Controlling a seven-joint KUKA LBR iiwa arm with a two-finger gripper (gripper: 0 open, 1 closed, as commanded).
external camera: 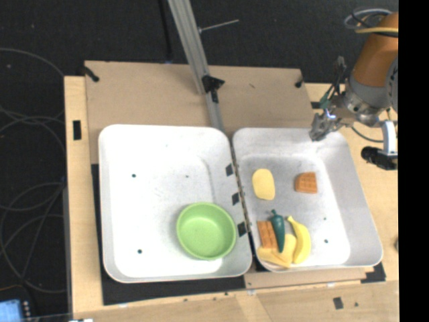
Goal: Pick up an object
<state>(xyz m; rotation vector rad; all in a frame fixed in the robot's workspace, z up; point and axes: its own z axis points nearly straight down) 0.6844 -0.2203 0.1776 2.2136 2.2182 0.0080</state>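
Arm: you have the grey KUKA arm with its orange band coming in from the right of the camera view, wrist over the bench beyond the right bin's far right corner.

Gripper: your two-finger gripper hangs over the far right edge of the right bin, near its back rim. Nothing shows between it and the bin floor, and you cannot tell from this view how it stands.

Right bin: the shallow white plastic bin on the right holds all the small pieces you could pick.

Yellow oval: a pale yellow, rounded oval object lies on the left side of that bin, close to the divide between the bins, well apart from the gripper.

Orange block: a small orange-brown square block lies to the right of the yellow oval, apart from it, roughly mid-bin and the nearest piece to the gripper.

Near cluster: at the bin's near edge you see a yellow toy banana, a dark green pepper-shaped toy just beside it, and a small orange ridged block touching the green piece on its left. These three crowd together.

Left bin: the shallow white plastic bin on the left carries a light green round plastic bowl, upright, near its front right corner.

Post: a grey metal strut slants up behind the bins.
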